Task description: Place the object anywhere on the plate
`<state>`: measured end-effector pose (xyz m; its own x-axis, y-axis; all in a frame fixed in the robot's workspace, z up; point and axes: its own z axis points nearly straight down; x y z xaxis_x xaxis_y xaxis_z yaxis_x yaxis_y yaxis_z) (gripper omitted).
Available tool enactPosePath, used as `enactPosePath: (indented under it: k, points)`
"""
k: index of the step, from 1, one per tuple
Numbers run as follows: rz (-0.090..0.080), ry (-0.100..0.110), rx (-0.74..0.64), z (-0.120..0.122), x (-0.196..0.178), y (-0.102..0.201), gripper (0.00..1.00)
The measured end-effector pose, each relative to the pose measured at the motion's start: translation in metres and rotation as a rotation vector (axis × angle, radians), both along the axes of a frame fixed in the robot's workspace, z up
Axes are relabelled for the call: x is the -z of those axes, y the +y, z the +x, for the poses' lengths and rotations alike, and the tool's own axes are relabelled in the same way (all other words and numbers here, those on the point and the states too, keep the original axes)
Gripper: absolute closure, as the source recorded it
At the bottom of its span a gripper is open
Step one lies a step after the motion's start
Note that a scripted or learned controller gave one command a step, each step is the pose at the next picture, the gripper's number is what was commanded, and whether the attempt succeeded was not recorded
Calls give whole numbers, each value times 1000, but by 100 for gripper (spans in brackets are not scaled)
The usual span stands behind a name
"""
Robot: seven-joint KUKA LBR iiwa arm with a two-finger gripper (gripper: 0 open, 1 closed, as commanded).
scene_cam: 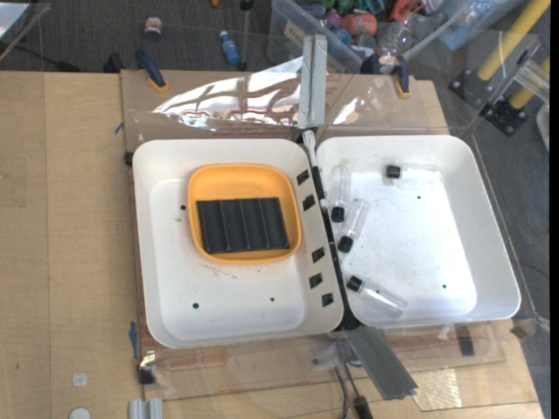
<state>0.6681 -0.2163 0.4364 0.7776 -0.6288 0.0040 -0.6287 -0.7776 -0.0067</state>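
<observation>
Two white bins, yellow plate (left one), wooden bench.

We see a pale wooden desk under bright light, which glares off a crinkled clear plastic sheet at its far edge. Beyond lies dark grey carpeted floor, where a clear plastic tub of colourful toys stands.

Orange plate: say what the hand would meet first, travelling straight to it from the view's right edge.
Likely the right bin's rim, then the capped vials; its height is unclear.
</observation>
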Motion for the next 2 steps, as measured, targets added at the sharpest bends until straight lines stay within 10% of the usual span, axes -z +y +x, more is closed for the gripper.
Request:
enactPosePath:
  k: [2]
  points:
    - [-1, 1, -482, -4, 1, -4, 100]
